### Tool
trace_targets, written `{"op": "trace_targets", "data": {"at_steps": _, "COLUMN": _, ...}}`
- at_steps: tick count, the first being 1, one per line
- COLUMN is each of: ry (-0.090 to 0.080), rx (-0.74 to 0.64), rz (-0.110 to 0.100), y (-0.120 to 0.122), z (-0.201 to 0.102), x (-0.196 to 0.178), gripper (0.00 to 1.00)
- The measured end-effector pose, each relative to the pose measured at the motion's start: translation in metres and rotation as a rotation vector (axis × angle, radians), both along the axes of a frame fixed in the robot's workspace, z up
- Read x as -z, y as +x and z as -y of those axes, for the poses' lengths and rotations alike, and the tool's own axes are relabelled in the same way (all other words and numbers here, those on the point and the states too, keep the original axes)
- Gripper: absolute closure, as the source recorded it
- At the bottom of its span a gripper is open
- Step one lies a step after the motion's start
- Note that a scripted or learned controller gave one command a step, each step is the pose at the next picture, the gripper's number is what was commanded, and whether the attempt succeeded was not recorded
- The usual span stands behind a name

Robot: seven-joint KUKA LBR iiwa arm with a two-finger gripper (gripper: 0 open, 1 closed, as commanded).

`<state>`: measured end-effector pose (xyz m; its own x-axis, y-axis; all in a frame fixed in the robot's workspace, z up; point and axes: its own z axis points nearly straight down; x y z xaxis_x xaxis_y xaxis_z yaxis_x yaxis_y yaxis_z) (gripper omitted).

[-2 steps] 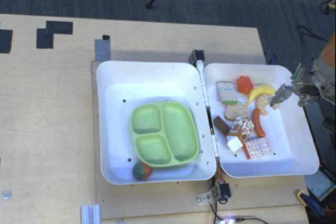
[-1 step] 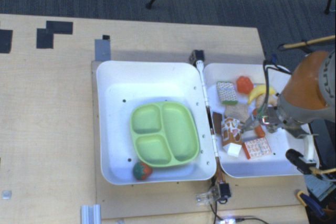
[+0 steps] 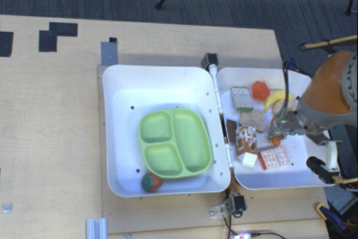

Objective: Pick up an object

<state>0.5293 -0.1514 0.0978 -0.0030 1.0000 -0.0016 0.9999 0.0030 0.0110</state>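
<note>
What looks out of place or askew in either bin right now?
One oddity: a red-and-green strawberry-like toy lies loose in the left bin, touching the green tray's near corner, not in a compartment. Right bin items are jumbled, none visibly damaged.

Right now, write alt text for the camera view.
The grey arm's pincer is lowered among small items in the right bin: a banana, a red ball, packets. The left bin holds a green divided tray and a strawberry.

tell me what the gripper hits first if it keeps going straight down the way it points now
Probably the small orange object right under the gripper, or the right bin's floor beside the red-patterned white card. Depth is unclear from above.
</note>
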Motion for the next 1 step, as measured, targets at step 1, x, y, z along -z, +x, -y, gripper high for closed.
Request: {"op": "trace_targets", "data": {"at_steps": 1, "ry": 0.002, "rx": -0.003, "rz": -0.007, "y": 0.0039, "z": -0.0774, "x": -0.1124, "gripper": 1.00}}
